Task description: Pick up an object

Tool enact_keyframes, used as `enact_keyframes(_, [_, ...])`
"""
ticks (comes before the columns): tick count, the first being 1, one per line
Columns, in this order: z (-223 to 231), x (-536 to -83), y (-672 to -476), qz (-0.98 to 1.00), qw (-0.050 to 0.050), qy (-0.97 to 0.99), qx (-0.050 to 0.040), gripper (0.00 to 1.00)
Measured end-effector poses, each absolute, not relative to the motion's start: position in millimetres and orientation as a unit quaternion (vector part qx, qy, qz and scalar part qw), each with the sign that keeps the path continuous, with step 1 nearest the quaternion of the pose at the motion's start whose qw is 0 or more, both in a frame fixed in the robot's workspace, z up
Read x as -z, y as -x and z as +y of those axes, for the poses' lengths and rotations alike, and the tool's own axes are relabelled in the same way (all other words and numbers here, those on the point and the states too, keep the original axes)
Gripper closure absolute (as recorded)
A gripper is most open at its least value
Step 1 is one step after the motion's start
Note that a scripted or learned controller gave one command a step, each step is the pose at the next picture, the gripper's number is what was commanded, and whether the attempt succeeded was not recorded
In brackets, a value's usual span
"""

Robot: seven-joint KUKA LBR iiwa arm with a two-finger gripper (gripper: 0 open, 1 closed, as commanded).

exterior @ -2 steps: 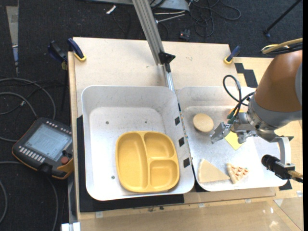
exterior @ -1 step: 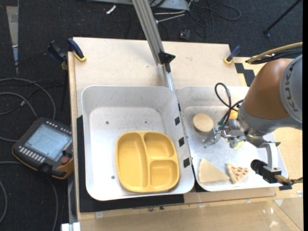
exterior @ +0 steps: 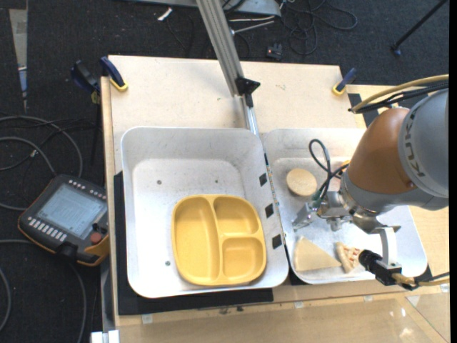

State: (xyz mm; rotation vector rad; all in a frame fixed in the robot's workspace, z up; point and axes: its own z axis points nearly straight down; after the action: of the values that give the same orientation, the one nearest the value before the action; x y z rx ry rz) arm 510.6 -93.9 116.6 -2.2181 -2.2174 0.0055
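Floor: you see a handheld controller (exterior: pixel 66 219) with a screen, left of the bench.
Cables: black ones (exterior: pixel 36 148) curl beside it.
Bench corners: yellow clamps (exterior: pixel 114 76) grip them.
Pole: a metal one (exterior: pixel 218 31) slants overhead.

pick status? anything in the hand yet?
Done: arm is over the right bin, hand low near the round tan piece. In hand: nothing visible between its fingers. Left: grasp and lift; the round piece, tan wedge and small crusty piece all lie on the bin floor.

A pale wooden bench (exterior: pixel 186 91) stands on dark carpet (exterior: pixel 50 84) strewn with black cables (exterior: pixel 36 148).
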Motion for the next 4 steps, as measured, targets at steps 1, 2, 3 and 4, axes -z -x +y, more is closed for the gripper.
enact_keyframes(1, [-94,-129,-512.4,-0.707,0.000,0.707,0.0000,1.00])
enact_keyframes(2, [-102,-189,-516.3,-0.708,-0.003,0.707,0.0016,1.00])
enact_keyframes(3, [-102,-225,-517.8,-0.708,-0.002,0.706,0.0013,1.00])
enact_keyframes(4, [-46,-235,-537.6,-0.710,-0.001,0.704,0.0016,1.00])
